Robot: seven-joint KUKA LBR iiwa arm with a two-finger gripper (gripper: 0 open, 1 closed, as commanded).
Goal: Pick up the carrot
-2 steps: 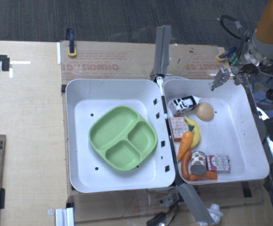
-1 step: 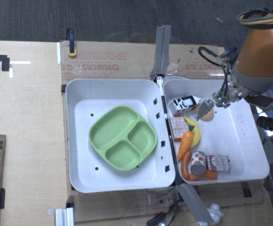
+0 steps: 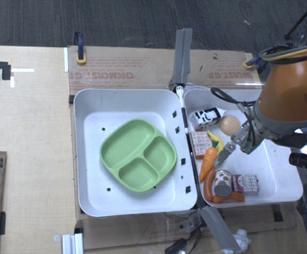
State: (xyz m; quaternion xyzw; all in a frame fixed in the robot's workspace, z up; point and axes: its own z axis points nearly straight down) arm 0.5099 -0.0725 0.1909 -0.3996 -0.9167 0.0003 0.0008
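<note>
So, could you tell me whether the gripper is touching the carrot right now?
Cannot tell. In the camera view the gripper sits right beside the carrot, their outlines meeting with no plain gap or contact.

On the worktop (image 3: 32,120) two bins sit side by side: the left bin (image 3: 84,142) holds a divided plate (image 3: 137,155) at its middle, and my end effector (image 3: 228,150) hangs over the right bin (image 3: 286,192). There the carrot (image 3: 208,163) lies just left of my end effector, a small box (image 3: 199,143) beside it, a carton (image 3: 207,117) and an egg (image 3: 229,125) farther off, and a hot dog (image 3: 219,190) and a packet (image 3: 245,183) at the near side.
</note>
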